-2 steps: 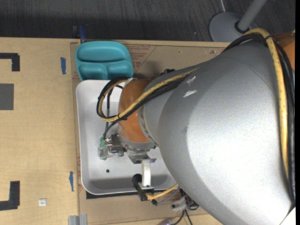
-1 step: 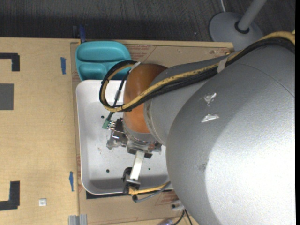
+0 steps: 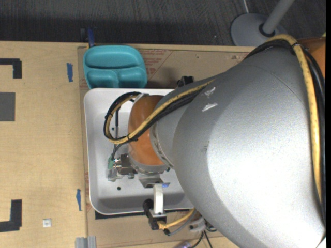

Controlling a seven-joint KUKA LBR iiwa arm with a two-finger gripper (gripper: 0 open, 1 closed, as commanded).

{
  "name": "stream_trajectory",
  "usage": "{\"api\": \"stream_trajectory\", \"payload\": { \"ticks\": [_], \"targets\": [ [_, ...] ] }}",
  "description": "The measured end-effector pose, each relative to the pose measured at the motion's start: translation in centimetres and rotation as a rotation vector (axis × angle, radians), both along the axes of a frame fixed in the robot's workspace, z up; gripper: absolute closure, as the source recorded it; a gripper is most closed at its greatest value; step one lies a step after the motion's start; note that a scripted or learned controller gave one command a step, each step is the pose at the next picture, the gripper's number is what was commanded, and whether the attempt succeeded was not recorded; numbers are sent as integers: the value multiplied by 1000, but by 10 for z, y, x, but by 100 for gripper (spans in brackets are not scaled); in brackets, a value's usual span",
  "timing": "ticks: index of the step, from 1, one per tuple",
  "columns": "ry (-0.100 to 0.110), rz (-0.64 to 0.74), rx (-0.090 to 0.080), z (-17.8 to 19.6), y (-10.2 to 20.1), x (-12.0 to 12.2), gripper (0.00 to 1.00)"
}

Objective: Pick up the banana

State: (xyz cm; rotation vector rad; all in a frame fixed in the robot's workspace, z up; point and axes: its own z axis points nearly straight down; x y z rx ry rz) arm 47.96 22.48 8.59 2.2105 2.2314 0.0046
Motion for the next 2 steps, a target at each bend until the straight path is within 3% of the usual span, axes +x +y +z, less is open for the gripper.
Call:
{"api": "stream_trajectory", "payload": {
  "ticks": [1, 2],
  "targets": [
    [5, -578, -1, 65, -1, -1, 0],
    [1, -9, 0, 0, 0, 1, 0]
  ]
}}
